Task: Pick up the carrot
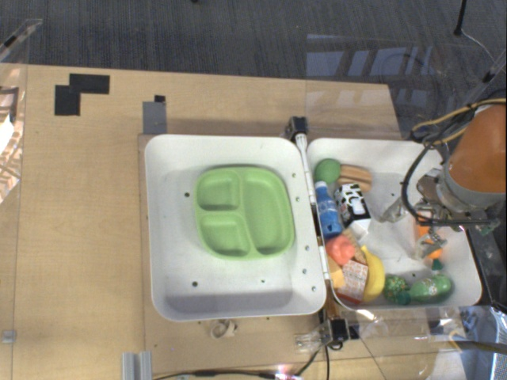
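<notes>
The grey arm with its orange band (482,158) reaches in from the right and hangs over the right-hand shallow white bin (394,158). Its claw (432,240) points down near that bin's right wall, and a small orange carrot (432,248) sits right at its tips; whether the claw is closed on it or merely just above it cannot be told from this angle.

Along the bin's left side lie a green ball (326,169), a blue bottle (326,210), a black-and-white block (353,199), a pink-orange lump (343,249) and a yellow banana (373,274). Green toy vegetables (420,288) rest along the near wall.

The left-hand white bin (170,212) on the wooden worktop (71,236) holds a light green divided plate (242,212).
</notes>
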